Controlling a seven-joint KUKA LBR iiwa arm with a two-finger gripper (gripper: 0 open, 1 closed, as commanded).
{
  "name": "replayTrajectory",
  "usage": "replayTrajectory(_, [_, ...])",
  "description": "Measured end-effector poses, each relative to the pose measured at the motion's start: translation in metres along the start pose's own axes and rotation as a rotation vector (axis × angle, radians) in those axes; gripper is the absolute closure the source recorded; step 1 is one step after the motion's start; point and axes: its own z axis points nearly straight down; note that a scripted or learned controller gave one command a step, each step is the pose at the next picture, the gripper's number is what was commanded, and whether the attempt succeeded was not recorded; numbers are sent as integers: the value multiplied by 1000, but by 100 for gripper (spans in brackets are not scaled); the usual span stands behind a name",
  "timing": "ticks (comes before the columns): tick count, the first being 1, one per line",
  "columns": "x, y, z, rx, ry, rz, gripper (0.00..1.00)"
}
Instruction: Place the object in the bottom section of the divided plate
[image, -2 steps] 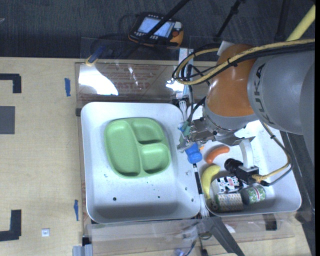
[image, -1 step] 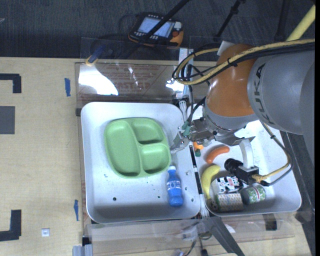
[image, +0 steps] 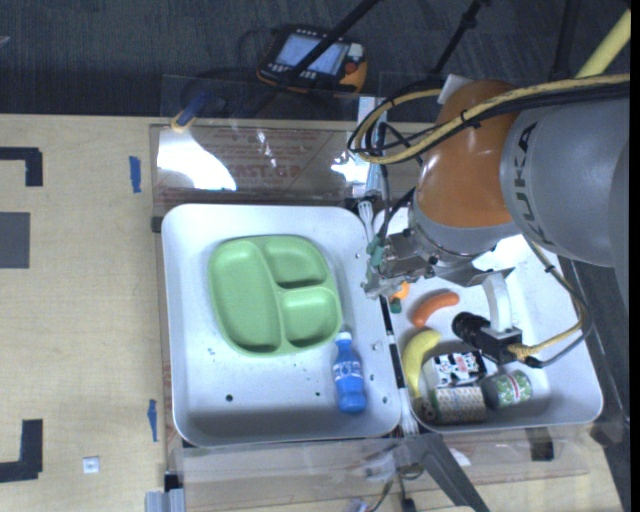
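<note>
Gripper (image: 385, 268) at bins' shared edge (finger state unclear) | divided plate (image: 272, 293) unobstructed | bottle (image: 348, 374) beside plate rim

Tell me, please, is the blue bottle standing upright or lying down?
Lying down: the blue bottle rests lengthwise on the left bin's floor, below the green plate.

Grey arm (image: 560, 150) reaching in from the right, orange-banded wrist bent down, gripper (image: 385, 268) low.
</note>
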Motion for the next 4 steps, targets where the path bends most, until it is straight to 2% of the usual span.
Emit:
replayTrajectory(1, [41,-39,-20,10,4,-167,100])
replayTrajectory(2, [39,9,-98,6,2,-210,100])
replayTrajectory(4, [42,11,-119,0,0,-217,100])
